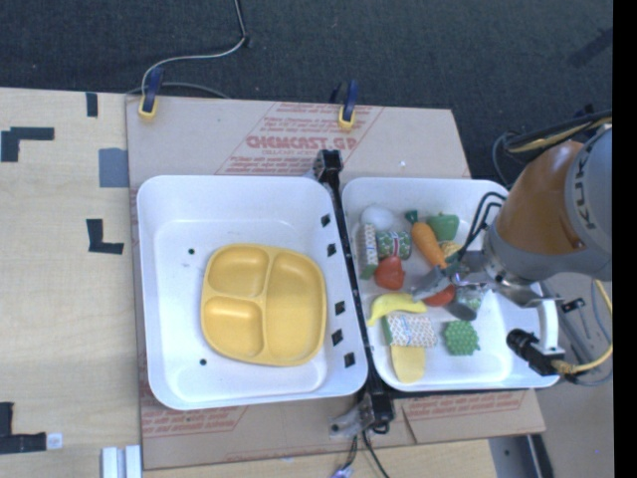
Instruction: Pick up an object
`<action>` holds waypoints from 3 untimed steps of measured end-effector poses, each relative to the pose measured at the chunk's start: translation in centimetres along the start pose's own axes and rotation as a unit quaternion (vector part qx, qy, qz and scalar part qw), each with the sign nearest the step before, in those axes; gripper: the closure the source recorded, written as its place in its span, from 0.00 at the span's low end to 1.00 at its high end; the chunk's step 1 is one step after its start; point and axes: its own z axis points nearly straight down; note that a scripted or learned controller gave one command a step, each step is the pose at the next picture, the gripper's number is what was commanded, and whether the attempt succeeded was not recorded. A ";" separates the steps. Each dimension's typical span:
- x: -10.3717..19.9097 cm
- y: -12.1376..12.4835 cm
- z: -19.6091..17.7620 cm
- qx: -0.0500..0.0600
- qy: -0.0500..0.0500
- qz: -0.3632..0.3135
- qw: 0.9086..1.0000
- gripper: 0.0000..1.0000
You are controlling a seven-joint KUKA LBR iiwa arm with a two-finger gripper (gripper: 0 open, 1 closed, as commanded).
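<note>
The right bin [493,366] holds a heap of toy food: an orange carrot [429,243], a red tomato-like piece [389,274], a green broccoli piece [460,338], a yellow banana [395,308], a striped can [383,244] and a yellow-and-white packet [408,345]. My gripper [444,289] is down among these, just right of the red piece and below the carrot. Its dark fingers lie over a small red item, and their spread is not clear from this angle.
The left bin [164,297] holds a yellow divided plate [264,304]. A black divider with clips runs between the two bins. The grey arm with its orange band [537,212] comes in over the right bin's right side. Cables run along the right edge.
</note>
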 end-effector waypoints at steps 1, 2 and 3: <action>0.0 0.1 -0.9 -0.001 -0.001 0.000 1.000 1.00; 0.0 0.1 -0.9 -0.001 0.000 0.000 1.000 0.00; 3.3 -2.6 2.5 0.011 0.003 0.001 1.000 0.00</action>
